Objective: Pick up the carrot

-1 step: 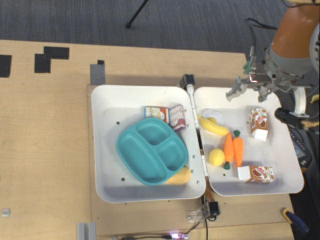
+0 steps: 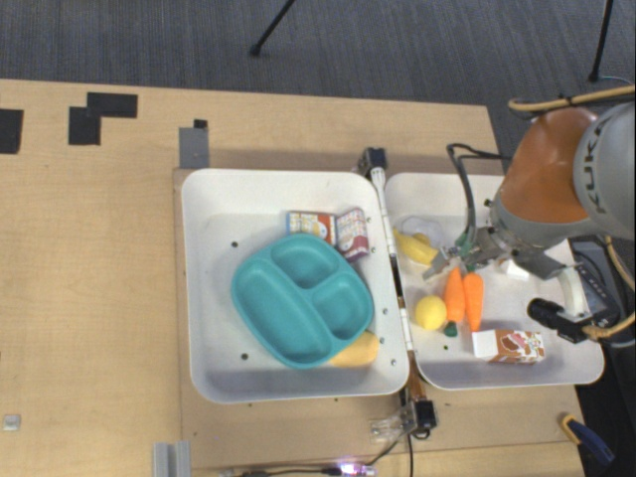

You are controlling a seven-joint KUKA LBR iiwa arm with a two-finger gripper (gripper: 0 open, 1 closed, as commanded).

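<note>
Gripper point(image 2: 467, 253) low in the right white bin point(image 2: 586, 371), just above the top ends of two orange plastic carrots point(image 2: 463, 298) lying side by side, long axes running straight down the view from it. Whether open or closed: cannot tell, metal tips blurred under the grey wrist. Round yellow lemon point(image 2: 430, 312) touching the carrots' left side.

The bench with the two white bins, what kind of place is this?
Probably a robotics lab test bench. A grey and orange arm reaches over the right bin, which holds toy food such as a carrot and a lemon. Loose cables and grey carpet suggest a workshop.
</note>
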